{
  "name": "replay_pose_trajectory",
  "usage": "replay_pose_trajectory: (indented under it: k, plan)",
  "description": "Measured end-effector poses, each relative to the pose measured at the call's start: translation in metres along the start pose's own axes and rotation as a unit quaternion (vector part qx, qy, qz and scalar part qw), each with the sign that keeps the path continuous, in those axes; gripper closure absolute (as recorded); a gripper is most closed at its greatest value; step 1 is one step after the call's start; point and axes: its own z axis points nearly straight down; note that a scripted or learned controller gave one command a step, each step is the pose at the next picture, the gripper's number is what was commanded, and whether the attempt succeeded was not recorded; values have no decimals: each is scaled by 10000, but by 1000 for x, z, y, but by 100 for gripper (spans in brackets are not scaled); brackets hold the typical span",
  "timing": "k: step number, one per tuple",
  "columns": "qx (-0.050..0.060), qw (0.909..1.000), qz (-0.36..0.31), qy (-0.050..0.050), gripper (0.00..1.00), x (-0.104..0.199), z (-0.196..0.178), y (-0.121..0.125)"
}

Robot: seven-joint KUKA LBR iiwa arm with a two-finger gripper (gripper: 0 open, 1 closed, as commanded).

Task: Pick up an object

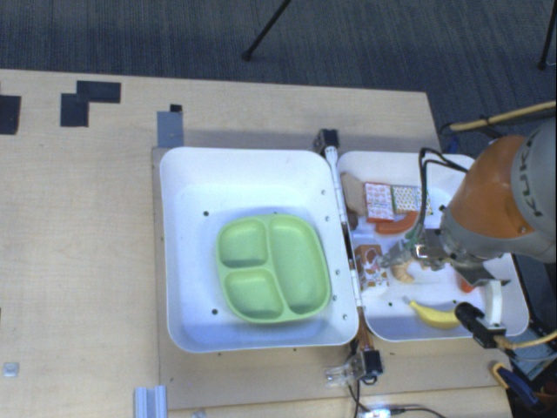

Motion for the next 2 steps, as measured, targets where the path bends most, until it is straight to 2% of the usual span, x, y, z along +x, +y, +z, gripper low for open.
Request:
replay_pose_trajectory:
  k: [1,2]
  plan:
    - [15,10000,-18,15,100,1,-9,0]
    - [15,10000,-12,11,0,1,-9,0]
